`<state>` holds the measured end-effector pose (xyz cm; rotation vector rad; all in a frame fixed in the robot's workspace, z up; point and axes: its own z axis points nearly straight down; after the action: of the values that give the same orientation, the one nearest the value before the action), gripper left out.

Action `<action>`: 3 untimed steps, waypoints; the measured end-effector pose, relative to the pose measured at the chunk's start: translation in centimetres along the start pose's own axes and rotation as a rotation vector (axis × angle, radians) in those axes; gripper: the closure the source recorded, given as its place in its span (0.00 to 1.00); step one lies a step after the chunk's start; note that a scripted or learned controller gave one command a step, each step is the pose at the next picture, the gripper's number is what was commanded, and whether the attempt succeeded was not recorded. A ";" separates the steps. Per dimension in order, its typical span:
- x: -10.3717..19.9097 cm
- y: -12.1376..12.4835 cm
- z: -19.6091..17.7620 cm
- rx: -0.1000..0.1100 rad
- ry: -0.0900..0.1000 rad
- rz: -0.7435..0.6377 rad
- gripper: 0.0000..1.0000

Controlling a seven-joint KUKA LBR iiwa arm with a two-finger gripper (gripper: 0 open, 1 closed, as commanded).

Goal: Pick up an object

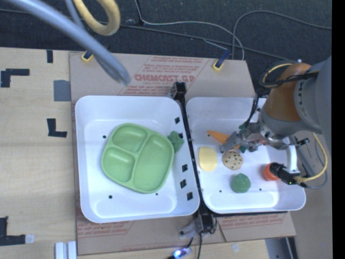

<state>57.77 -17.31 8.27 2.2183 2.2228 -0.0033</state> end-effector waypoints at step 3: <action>0.2 -0.3 -10.0 -0.003 0.002 0.001 1.00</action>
<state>57.45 -17.10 18.25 2.2188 2.2213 0.0022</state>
